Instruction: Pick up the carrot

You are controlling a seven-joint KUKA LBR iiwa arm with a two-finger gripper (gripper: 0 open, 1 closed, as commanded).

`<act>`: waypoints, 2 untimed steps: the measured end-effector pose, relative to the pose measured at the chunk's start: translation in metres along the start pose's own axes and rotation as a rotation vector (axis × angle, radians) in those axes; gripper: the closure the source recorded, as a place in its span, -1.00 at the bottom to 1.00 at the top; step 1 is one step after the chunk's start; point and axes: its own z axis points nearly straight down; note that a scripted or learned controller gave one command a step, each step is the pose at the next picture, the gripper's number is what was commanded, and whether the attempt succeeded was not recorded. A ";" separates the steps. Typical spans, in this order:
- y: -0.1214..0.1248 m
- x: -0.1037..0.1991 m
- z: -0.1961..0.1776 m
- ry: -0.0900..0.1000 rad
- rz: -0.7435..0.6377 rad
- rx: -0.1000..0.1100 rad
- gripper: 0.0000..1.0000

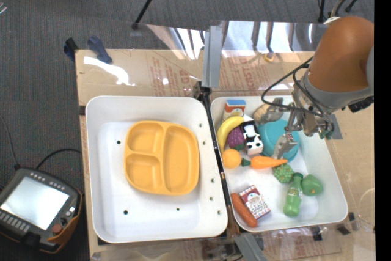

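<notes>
**Gripper above the carrot, grasp not yet made**

Because the camera looks down at a slant and the wrist hardware crowds the tip, you cannot tell how the jaws stand, so treat that as unknown. The gripper (285, 147) hangs in the right bin (330, 162), over a teal dish (272, 131), with its tip just above the thick end of the carrot (267, 162). Nothing shows the carrot as held; it lies flat on the bin floor, thick end to the right, green stub pointing left toward an orange (231, 158).

Look at the crowd around it. The orange sits just beside the stub. Broccoli (283, 173) is just below the thick end, and the dish rim touches or nearly touches the carrot from above. A cow cube (251, 139), grapes (236, 137) and a banana (225, 129) lie up and to the left. A green bottle (292, 196), a pepper (312, 184), a red box (254, 202) and a sausage (242, 209) lie lower in the bin. The left bin (104, 131) carries a yellow tray (162, 157).

You are, by my reading, in the approach step, with the descent about to follow. The next move calls for the tip to shift slightly left toward the carrot's middle, straddle it across its width, and go down without catching the dish rim or the broccoli.
</notes>
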 end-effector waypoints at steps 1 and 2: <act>0.027 0.041 0.110 -0.004 0.001 -0.001 -1.00; 0.029 0.038 0.097 -0.010 -0.006 -0.001 1.00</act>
